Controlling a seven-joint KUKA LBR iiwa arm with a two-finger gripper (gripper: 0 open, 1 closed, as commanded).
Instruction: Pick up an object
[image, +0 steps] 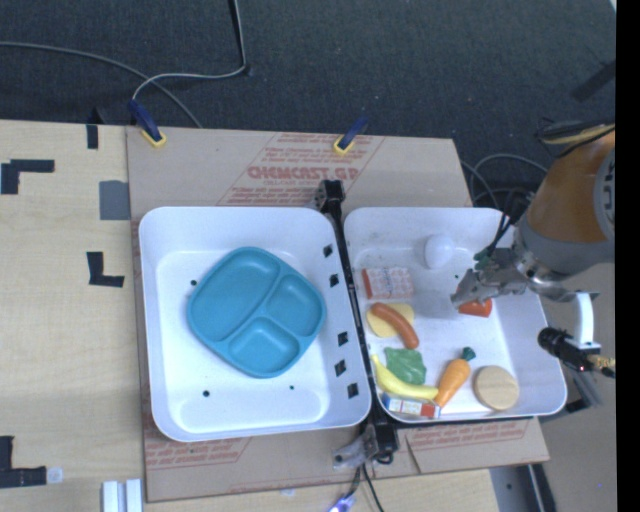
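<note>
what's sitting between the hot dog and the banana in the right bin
In the camera view, a small green item lies between the hot dog above and the banana below, in the right bin. It touches or overlaps the banana's upper edge.

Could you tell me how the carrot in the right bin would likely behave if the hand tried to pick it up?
The carrot looks like smooth moulded plastic, so probably stiff, light and a bit slippery. Its round, tapered body may roll or pivot when nudged. It lies close to the banana and the tan disc, so finger room looks tight.
</note>
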